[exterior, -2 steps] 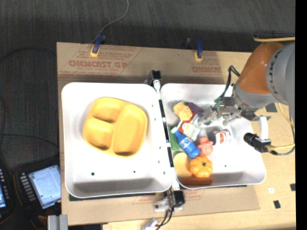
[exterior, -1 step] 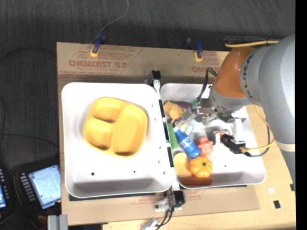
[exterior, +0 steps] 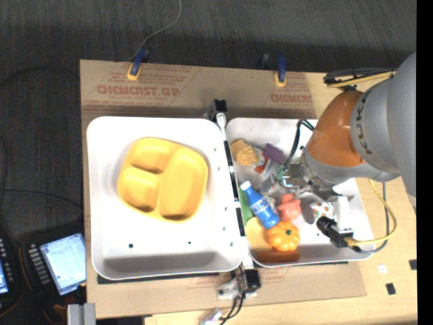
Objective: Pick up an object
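As the grey KUKA arm (exterior: 379,124) is reaching in from the right of the frame, its gripper (exterior: 295,185) is hanging low over the right bin (exterior: 358,212), among a clutter of small toys; whether it is released or clenched cannot be told from this angle. Nearest it are lying a pink toy (exterior: 289,207), a blue bottle (exterior: 260,207) with a green cap, and a small orange pumpkin (exterior: 283,236) at the bin's lower edge, with a purple piece (exterior: 274,153) and a tan, waffle-like item (exterior: 246,156) toward the upper left corner. These are looking light, stiff and somewhat slick, likely plastic; the bottle's narrow body or the pumpkin's flanks are seeming the surest holds. The left bin (exterior: 101,181) is carrying a yellow sectioned tray (exterior: 162,178). Both bins are resting on a brown board (exterior: 162,90) clamped at the top, with dark carpet around it and a lit screen (exterior: 61,263) at the lower left.
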You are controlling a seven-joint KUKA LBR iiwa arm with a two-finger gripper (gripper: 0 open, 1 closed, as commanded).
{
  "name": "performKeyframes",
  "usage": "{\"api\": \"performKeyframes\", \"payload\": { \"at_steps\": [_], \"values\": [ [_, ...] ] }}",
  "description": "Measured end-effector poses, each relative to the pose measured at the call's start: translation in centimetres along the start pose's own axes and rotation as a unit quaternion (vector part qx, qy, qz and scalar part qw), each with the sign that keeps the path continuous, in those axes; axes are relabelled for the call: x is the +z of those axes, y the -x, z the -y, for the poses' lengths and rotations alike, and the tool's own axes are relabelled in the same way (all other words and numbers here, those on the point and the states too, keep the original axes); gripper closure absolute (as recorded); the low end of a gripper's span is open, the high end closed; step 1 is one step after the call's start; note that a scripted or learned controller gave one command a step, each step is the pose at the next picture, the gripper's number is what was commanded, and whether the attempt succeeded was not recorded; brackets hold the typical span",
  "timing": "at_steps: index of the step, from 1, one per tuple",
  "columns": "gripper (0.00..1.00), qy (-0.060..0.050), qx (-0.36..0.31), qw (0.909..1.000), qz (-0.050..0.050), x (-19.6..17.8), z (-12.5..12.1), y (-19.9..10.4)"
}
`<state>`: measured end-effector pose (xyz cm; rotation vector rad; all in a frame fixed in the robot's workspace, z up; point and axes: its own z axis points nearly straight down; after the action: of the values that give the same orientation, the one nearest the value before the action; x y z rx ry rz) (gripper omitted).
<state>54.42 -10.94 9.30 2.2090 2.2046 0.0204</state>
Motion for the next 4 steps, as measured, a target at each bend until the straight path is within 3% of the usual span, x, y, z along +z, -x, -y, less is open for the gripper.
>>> {"api": "performKeyframes", "payload": {
  "at_steps": [1, 2, 3, 4],
  "values": [
    [1.0, 0.003, -0.001, 1.0, -0.001, -1.3, -0.4, 0.0],
    [1.0, -0.012, -0.002, 0.9999, -0.003, -9.2, -0.4, -10.7],
    [0.0, -0.012, -0.002, 0.9999, -0.003, -9.2, -0.4, -10.6],
    [0.0, -0.011, -0.006, 0.9998, -0.013, -5.8, -0.5, -7.9]
  ]
}}
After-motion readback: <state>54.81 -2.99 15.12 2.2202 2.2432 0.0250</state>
